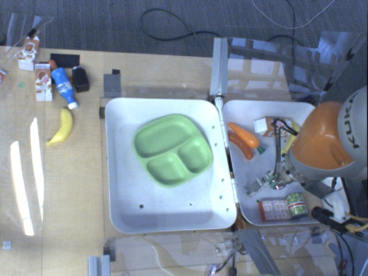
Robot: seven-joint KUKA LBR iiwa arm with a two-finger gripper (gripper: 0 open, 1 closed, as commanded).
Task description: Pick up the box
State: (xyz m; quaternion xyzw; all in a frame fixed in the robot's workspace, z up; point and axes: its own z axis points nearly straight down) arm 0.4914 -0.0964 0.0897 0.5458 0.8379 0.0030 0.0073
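The box point(274, 210) is a small red and white carton lying flat at the front edge of the right bin point(247, 209). My gripper point(269, 182) hangs low inside that bin, just behind the box and a little left of its middle. Nothing shows in its grasp. The grey arm with its orange band point(322, 137) comes in from the right and covers the bin's right side.
A green can point(296, 205) lies against the box's right end. An orange carrot point(244, 137) and a small white packet point(261, 125) sit at the back of the right bin. The left bin point(121, 206) holds a green divided plate point(172, 148). A banana point(62, 127), a bottle and cartons lie on the bench at the left.
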